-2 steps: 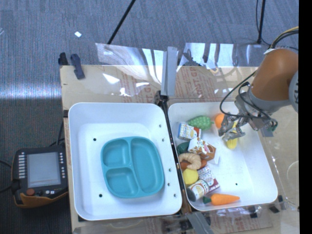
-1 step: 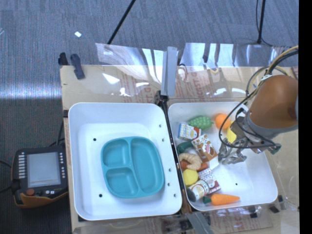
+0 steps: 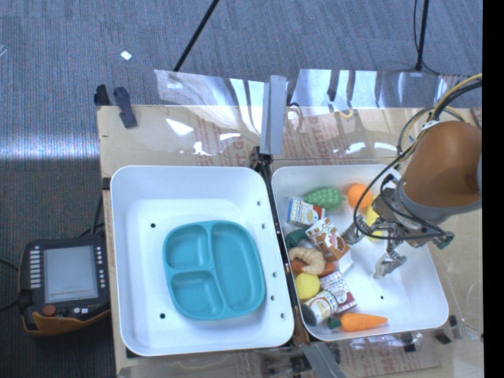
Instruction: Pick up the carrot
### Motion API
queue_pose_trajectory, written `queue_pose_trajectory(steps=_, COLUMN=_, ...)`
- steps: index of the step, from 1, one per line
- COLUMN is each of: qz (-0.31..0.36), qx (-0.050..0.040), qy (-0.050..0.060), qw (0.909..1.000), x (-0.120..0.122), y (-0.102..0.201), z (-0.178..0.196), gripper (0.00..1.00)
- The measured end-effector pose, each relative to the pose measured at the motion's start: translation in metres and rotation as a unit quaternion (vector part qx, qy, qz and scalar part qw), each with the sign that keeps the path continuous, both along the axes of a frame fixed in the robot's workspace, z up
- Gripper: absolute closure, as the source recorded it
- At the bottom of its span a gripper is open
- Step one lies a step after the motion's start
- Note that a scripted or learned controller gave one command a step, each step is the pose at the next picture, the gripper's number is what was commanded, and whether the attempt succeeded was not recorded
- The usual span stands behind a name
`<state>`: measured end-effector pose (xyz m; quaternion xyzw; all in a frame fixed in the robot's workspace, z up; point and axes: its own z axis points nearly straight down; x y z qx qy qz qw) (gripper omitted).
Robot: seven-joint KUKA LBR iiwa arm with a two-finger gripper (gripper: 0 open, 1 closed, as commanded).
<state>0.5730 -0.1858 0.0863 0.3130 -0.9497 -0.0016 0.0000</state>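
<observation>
Above the right bin (image 3: 438, 305), the pincer (image 3: 370, 252) hangs spread, apart from the carrot (image 3: 362, 321).

The small orange plastic carrot with a green leafy stub (image 3: 362, 321) lay flat on its side at about five o'clock in the right-hand shallow white bin (image 3: 429, 309), close to the near wall. Its green end pointed toward nine o'clock and its tapered orange tip toward three o'clock, nearly level.
</observation>
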Motion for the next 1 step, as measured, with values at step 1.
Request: queue_pose_trajectory(steps=1, qz=-0.118, qx=0.0, qy=-0.001, qw=0.9931, x=0.0433, y=-0.0176, z=0.0008, gripper=0.0)
